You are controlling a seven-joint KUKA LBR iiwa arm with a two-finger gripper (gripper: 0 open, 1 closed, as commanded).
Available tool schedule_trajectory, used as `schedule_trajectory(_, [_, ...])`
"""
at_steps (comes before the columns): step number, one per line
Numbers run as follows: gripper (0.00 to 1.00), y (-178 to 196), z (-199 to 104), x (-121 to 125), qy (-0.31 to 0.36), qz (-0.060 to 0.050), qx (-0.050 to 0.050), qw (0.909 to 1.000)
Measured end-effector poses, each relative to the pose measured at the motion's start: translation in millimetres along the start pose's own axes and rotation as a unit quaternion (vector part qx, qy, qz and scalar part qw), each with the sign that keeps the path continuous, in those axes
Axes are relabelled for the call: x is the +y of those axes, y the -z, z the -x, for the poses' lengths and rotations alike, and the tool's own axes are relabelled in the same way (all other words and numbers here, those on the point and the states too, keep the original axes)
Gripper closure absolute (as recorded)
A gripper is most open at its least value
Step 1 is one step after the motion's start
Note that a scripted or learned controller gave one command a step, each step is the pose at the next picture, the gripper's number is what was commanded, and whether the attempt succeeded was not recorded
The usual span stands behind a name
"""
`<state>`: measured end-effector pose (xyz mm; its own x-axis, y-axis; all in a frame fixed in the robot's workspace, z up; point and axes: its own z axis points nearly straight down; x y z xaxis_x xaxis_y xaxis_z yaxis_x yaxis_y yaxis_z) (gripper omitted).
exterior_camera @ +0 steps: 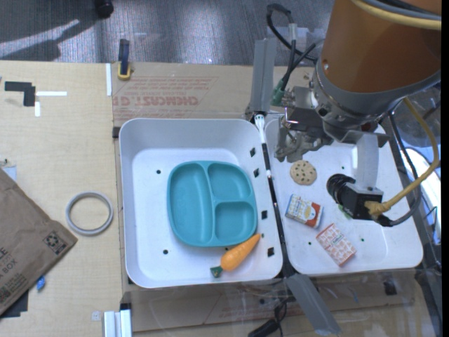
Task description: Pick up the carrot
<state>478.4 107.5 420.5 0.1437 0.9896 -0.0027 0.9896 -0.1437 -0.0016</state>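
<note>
The orange carrot (238, 253) with a green stub lies in the left bin (140, 188), near its front right corner, touching the near edge of a teal divided plate (210, 202). My gripper (293, 146) hangs over the back left part of the right bin (393, 251), just behind a round cookie (303, 172). It is well away from the carrot, across the wall between the two bins and farther back. Nothing shows in its grasp.
In the right bin, a small red-and-white carton (304, 210) and a pink packet (335, 244) lie in front of the cookie. A grey tape ring (89, 212) and a cardboard box (28, 237) sit on the bench to the left of the bins.
</note>
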Motion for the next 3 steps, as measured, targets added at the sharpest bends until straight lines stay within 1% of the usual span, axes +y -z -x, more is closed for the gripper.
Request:
schedule_trajectory(1, [1.00, -146, -10, -2, 0.042, -0.001, 0.000, 0.9991])
schedule_trajectory(2, [0.00, -146, -10, -2, 0.042, -0.001, 0.000, 0.9991])
schedule_trajectory(3, [0.00, -203, 22, 3, 0.101, -0.001, 0.000, 0.9949])
